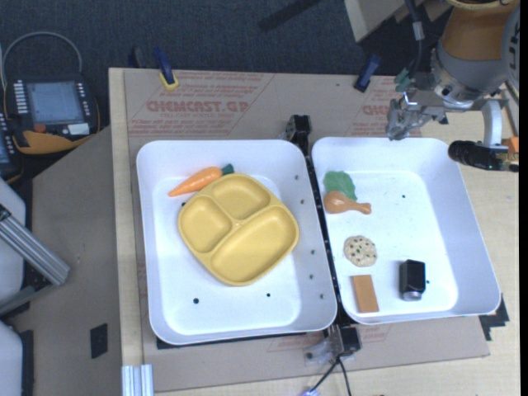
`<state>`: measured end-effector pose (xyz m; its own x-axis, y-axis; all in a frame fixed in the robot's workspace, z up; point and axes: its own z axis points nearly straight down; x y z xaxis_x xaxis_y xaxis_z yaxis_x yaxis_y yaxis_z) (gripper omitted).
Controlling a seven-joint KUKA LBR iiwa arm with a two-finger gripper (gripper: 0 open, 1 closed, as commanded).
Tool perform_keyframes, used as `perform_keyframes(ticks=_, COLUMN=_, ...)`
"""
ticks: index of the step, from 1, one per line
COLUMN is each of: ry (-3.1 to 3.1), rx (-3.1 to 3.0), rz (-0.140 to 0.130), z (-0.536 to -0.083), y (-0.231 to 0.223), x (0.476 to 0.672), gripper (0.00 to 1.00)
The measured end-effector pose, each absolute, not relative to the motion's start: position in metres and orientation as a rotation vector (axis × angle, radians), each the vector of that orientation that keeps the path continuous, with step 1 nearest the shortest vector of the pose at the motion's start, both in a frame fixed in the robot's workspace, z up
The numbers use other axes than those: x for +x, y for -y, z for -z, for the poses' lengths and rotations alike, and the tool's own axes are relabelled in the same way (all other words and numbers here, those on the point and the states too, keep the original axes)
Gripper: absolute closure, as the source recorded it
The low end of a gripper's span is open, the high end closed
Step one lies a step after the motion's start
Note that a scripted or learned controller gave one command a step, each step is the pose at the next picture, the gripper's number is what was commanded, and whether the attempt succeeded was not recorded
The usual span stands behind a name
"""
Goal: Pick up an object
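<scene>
In the right bin (pixel 470 221) we see five small things that could be picked. A green leafy piece (pixel 339 183) lies near the bin's left wall, toward the far side, and a tan drumstick (pixel 345 205) touches its near edge, with the bone end pointing right. Nearer to us sits a round speckled cookie (pixel 360 251), and just beyond that, close to the near rim, a flat orange-brown cracker (pixel 364 293). A small black block (pixel 412 278) stands to the right of the cracker, apart from it.

The gripper (pixel 402 127) hangs at the far rim of this bin, above its upper edge, well apart from all five things. The leafy piece and the drumstick are the nearest to it, lying toward us and to the left of it; the cracker and the black block are the farthest. We see nothing between the fingers, and we cannot tell from here whether they stand open or closed. Above the gripper the grey wrist rises into the orange band (pixel 478 19) at the top right corner.

In the left bin (pixel 157 246) a yellow divided plate (pixel 238 228) lies tilted across the middle, with an orange carrot (pixel 196 181) touching its far left edge. Both bins rest on a brown cardboard sheet (pixel 247 101) with red print.
</scene>
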<state>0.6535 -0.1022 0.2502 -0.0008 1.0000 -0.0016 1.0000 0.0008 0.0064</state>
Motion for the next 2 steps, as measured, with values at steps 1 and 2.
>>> perform_keyframes(ticks=1, ry=-2.219, rx=2.217, rz=-0.005, z=-0.277, y=0.102, x=0.655, gripper=1.00)
perform_keyframes(ticks=2, ry=-2.228, rx=2.219, rz=0.002, z=-0.275, y=0.049, x=0.633, gripper=1.00)
